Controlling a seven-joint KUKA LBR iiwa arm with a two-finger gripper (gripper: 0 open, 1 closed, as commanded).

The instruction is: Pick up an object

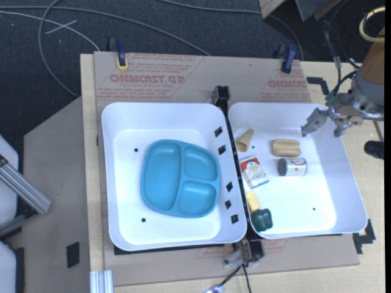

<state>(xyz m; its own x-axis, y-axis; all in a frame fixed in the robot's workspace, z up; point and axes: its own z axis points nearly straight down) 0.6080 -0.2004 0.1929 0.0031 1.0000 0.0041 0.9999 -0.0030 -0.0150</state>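
Approach step in hand, nothing grasped yet; gripper [325,122] hovering over the right bin [342,188] near its far right edge, fingers [311,124] spread wide with nothing between them. Next move, by judgement: shift left and toward the camera, then descend on one item and close. Bench board [183,78] under both bins; left bin [116,163] well left of the fingers, holding a blue divided plate [180,178]. Nearest target: tan block [286,147], just below-left of the fingers; small can [291,166] beyond it; red-white packet [254,171], cone [245,139] and green-yellow piece [258,214] farther left by the divider; cables on dark floor [61,23] behind.
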